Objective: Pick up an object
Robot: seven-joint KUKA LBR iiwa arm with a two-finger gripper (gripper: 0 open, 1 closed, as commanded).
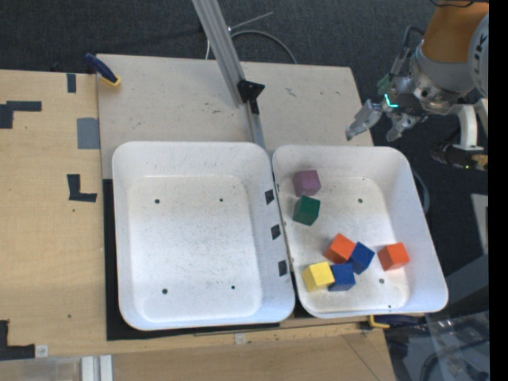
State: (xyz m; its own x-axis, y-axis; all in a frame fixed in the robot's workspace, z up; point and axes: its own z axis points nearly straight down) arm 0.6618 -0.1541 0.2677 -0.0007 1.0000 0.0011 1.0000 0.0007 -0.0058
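Several small cubes lie in the right bin [419, 213]. A purple cube [306, 182] sits near its back left, with a green cube [306, 209] just in front of it. Toward the front are an orange cube [340, 248], two blue cubes [362, 256] [343, 276], a yellow cube [319, 275] and a red-orange cube [393, 255]. My gripper [382, 127] hangs above the bench just behind the right bin's back rim, well apart from every cube. Its fingers are spread open with nothing between them.
The left bin [190, 236] stands beside the right one, their rims touching. A slanted metal pole [226, 46] runs from the top of the view down to the bins' shared back corner. Cables lie on the dark floor to the right.
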